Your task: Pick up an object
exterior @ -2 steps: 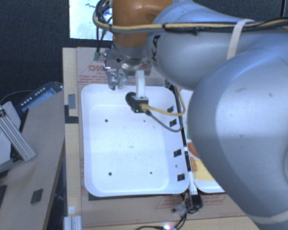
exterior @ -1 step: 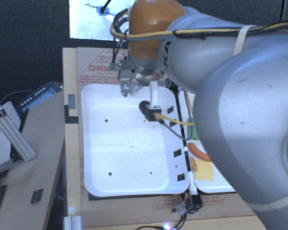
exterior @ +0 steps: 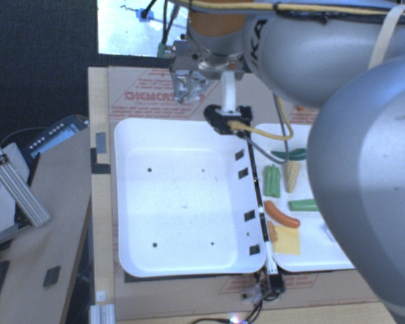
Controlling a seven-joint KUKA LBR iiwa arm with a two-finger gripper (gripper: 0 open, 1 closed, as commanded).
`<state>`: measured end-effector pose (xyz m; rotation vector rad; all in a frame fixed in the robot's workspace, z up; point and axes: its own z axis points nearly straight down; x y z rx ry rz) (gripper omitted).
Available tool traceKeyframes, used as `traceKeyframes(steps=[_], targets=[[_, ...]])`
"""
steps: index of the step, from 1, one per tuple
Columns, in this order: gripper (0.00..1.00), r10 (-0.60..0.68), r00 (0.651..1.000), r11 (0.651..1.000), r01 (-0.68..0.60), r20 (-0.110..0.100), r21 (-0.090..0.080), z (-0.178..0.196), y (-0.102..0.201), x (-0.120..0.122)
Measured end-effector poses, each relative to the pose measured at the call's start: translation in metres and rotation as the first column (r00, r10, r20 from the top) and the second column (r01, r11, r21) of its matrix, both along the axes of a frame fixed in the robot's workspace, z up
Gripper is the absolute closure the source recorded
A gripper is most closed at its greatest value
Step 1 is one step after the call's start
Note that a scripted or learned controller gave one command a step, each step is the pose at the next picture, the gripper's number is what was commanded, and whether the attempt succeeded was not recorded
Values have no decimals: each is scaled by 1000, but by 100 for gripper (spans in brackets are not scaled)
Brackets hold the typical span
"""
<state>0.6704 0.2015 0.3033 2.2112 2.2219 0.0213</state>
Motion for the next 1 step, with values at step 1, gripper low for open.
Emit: traceKeyframes(steps=[1], targets=[[100, -1, 1000, 1000, 1, -23, -6, -121, 11, -4]])
